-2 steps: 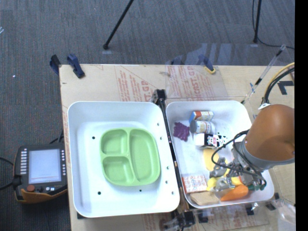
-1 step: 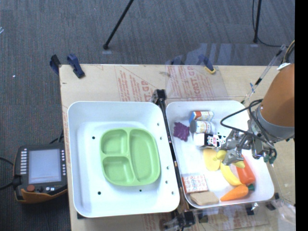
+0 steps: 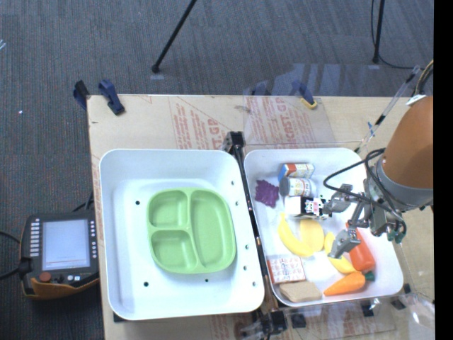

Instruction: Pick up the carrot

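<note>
Presently the approach step is in hand: the gripper [image 3: 345, 244] hangs low over the right bin [image 3: 320, 154], and whether it is wide or narrow cannot be told from this angle. The carrot [image 3: 346, 283] lies at the near right corner of that bin, just beside the gripper and apparently not in its grasp. Next move, by my judgement, calls for a short shift toward the near edge and a descent squarely over the carrot. Left bin [image 3: 170, 160] holds a green divided plate [image 3: 192, 231]. Bench is brown board; floor is dark carpet with tripod legs behind.
</note>
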Controlling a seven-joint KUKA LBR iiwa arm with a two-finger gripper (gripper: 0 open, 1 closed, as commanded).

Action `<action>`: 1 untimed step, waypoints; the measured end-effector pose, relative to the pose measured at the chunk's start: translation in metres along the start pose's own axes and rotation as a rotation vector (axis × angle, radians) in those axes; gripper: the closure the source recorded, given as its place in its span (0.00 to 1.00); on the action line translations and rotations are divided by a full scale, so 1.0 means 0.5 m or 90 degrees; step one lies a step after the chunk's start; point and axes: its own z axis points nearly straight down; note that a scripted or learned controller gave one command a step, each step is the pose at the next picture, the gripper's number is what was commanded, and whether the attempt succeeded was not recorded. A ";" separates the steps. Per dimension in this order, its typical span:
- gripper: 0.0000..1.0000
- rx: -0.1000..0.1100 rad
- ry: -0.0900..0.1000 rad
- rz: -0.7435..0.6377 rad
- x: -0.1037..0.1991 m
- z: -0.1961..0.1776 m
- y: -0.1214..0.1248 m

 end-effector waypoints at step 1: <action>0.00 -0.001 0.009 -0.070 0.035 0.236 -0.111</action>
